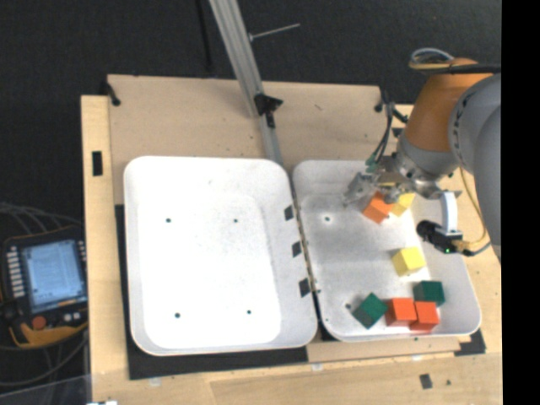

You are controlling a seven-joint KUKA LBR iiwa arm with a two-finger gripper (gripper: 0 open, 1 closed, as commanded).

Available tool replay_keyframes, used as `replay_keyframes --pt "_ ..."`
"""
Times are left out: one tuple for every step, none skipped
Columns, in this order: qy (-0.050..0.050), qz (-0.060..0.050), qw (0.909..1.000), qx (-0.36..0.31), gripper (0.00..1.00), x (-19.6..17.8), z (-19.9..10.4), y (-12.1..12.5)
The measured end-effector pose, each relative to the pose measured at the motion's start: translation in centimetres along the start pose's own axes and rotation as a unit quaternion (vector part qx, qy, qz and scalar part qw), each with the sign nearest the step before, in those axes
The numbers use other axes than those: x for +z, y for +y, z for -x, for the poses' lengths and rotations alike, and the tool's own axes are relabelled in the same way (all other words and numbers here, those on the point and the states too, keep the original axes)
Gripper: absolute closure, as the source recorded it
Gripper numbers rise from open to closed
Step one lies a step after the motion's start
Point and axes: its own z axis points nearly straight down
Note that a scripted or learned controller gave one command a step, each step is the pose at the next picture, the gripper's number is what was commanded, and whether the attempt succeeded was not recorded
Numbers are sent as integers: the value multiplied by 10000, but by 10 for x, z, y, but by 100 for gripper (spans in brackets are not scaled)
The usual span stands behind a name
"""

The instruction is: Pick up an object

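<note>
Lighting even and fairly bright, overhead. White bins (202,251) near overexposure, surface detail washed out. Floor (101,24) around the surface (169,108) falls to near black. Shadows soft and short. Overall soft focus, slight grain; small blocks (408,261) show blurred edges. Handheld screen (52,274) at left glows bluish.

A handheld screen pendant (46,281) lies left of the bench (97,226); a metal pole (240,62) slants across its back edge.
</note>
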Motion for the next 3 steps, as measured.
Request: replay_keyframes --pt "-15 37 10000 1 100 -11 2 2" --pt "38 -91 10000 -14 100 -56 2 1" --pt "37 -87 10000 -13 100 -100 3 3"
